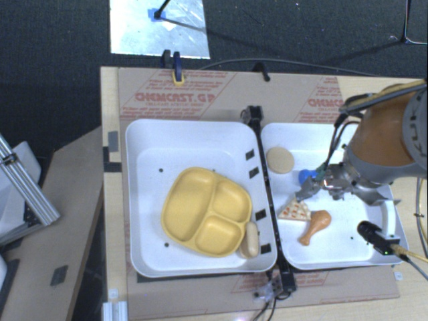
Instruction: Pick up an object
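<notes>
In the right bin [334, 256] lie a round tan disc [280, 159], a small blue object [306, 176], a tan wedge with a grid pattern [294, 210] and a brown drumstick [314, 226]. My gripper [313, 188] reaches in from the right and hangs low just right of the blue object, above the wedge. Nothing is visibly held in it. The arm's orange band [384, 136] covers the bin's right part.
The left bin [150, 146] holds a yellow divided plate [206, 210] with a beige oblong piece [251, 239] at its lower right corner. A black divider [265, 192] runs between the bins. A grey metal rail [27, 186] stands far left.
</notes>
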Available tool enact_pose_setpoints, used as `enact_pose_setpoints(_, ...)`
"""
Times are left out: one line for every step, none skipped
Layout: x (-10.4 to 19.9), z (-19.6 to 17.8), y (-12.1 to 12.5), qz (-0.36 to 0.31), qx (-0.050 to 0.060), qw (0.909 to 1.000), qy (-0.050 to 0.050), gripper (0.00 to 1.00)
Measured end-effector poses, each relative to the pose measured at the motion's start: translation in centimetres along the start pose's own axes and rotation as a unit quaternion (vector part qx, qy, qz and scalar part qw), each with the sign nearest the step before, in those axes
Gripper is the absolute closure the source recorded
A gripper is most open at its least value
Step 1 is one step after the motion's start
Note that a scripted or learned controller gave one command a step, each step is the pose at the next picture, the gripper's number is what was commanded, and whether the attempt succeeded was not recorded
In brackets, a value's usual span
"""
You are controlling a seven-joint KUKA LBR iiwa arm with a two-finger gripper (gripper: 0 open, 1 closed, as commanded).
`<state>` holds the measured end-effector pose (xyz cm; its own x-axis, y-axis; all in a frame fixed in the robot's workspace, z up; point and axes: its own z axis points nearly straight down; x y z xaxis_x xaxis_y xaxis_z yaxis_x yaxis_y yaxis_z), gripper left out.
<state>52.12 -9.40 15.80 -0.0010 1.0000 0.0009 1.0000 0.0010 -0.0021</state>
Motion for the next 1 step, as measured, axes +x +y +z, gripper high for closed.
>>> enact_pose_setpoints(0.84,5.43,-0.67,0.0,0.001,1.0,0.0,0.0)
